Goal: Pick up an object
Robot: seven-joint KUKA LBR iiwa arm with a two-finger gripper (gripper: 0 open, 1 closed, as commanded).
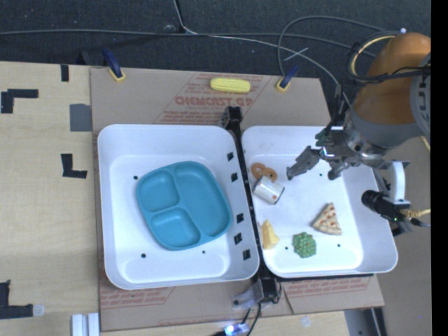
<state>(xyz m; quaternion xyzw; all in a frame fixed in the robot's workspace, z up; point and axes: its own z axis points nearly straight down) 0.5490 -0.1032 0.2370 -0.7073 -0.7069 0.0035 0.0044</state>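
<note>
The right bin (pixel 371 257) holds a brown pretzel (pixel 262 171), a small white cylinder (pixel 268 190), a yellow piece (pixel 269 235), a green broccoli floret (pixel 304 245) and a pizza slice (pixel 327 220). My gripper (pixel 319 164) hangs over the upper middle of this bin, right of the pretzel and the cylinder. Its two dark fingers (pixel 302 164) are spread apart, open, with nothing between them.
The left bin (pixel 119 159) holds a blue divided plate (pixel 183 204). A yellow banana-like toy (pixel 229 85) lies on the cardboard behind the bins. Cables run across the dark floor at the back. The arm's grey body (pixel 388 110) covers the right bin's upper right corner.
</note>
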